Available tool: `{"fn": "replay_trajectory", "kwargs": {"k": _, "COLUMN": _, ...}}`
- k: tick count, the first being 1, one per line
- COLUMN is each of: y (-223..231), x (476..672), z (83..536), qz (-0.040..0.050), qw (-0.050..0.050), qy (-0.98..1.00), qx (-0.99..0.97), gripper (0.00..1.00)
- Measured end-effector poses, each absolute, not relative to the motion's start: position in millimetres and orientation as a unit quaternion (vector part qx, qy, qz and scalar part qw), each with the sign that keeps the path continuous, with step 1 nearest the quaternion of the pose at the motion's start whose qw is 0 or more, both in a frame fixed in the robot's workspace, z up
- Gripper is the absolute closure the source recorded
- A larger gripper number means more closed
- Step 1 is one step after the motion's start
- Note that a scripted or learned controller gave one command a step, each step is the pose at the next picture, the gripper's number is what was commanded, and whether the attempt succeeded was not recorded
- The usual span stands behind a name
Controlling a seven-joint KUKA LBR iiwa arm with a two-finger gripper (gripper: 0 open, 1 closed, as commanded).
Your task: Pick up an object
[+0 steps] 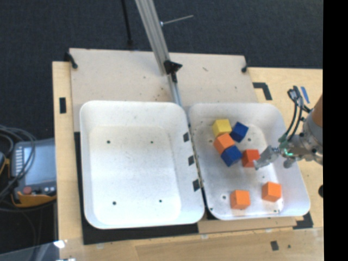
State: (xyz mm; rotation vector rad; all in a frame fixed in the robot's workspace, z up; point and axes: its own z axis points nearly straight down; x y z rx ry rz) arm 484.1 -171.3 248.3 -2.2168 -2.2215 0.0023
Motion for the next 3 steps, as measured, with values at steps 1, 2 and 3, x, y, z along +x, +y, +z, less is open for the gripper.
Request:
{"fn": "replay_trajectory", "kwargs": {"k": 1, "y": -172, "x": 484.9, "z": 251, "qz": -0.0006, "qw": -0.001, "qy": -0.707, "qx": -0.707, "gripper": 0.0}}
{"fn": "replay_trajectory", "kwargs": {"k": 2, "y": -174, "x": 494.6, "z": 199, "qz": 0.0015, "qw": 0.001, "qy": -0.707, "qx": -0.707, "gripper": 0.0}}
{"fn": "replay_trajectory", "kwargs": {"k": 3, "y": -173, "x": 492.5, "z": 157, "qz": 0.0014, "qw": 0.001, "qy": -0.707, "qx": -0.707, "gripper": 0.0}}
